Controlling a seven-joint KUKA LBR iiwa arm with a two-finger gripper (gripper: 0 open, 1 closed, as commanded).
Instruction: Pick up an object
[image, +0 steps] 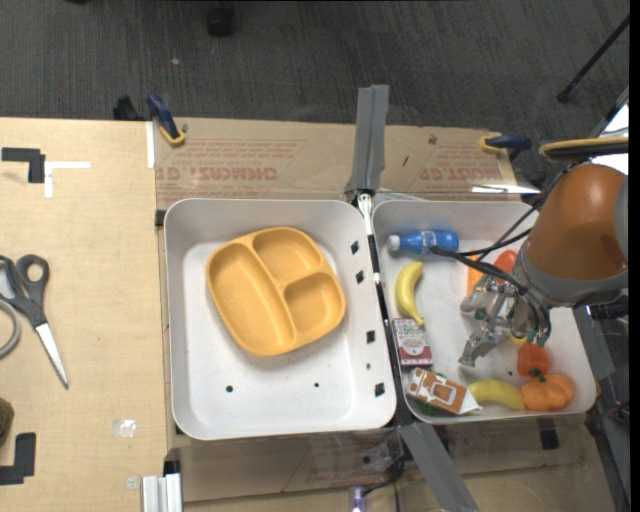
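Observation:
The right bin (570, 215) holds several small items. A blue bottle (425, 241) lies at the back and a banana (407, 290) near the left wall. A red box (411, 343) and a carton (441, 392) sit toward the front. Along the front are a second yellow fruit (497, 394), an orange pepper (547, 391) and a small red piece (533, 358). My gripper (497, 345) hangs low over the middle of this bin, left of the red piece. It is open with nothing between its fingers. The arm hides part of an orange item (505, 262).
The left bin (190, 400) carries a yellow divided plate (277, 290). Scissors (35, 310) lie on the wooden bench at far left. A grey divider bar (370, 140) runs between the bins at the back. Cables trail from the wrist across the right bin.

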